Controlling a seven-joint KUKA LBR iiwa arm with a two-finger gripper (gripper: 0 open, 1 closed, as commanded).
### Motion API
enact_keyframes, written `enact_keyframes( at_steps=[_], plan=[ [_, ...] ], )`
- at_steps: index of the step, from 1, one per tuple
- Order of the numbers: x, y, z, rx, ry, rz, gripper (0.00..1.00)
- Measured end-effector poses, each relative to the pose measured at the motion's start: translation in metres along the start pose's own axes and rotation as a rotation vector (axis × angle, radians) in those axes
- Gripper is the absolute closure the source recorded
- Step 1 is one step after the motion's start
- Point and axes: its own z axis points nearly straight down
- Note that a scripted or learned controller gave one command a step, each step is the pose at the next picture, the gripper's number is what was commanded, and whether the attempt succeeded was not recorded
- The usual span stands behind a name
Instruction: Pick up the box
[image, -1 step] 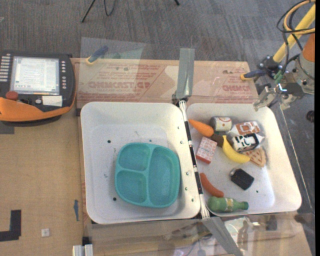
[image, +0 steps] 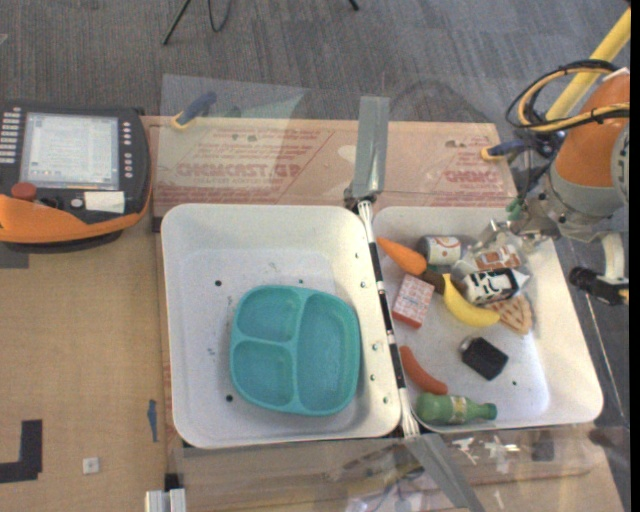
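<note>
Box (image: 413, 300) lies in your right bin (image: 570, 390), at its left wall, near the carrot (image: 402, 255) | pincer (image: 500, 240) hovers far-right above the clutter, well apart from it | grip state: cannot tell | box ungrasped, so reach left.

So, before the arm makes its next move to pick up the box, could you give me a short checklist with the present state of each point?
1. Box is visible in the right bin, near the divider: ok.
2. Top of the box is uncovered: ok.
3. Free space around the box: not ok; the carrot lies just above it and the banana just to its right.
4. Gripper is above the box: not ok; it is at the bin's upper right, over the carton.
5. Fingers open for the grasp: cannot tell.
6. Left bin holds the teal tray, apart from the box: ok.
</note>
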Motion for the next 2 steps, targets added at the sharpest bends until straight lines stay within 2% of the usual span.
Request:
enact_keyframes(
  at_steps=[1,2],
  plan=[
    [0.057,0.020,0.034,0.015,0.002,0.097,0.00],
    [0.097,0.004,0.026,0.009,-0.007,0.095,0.00]
  ],
)
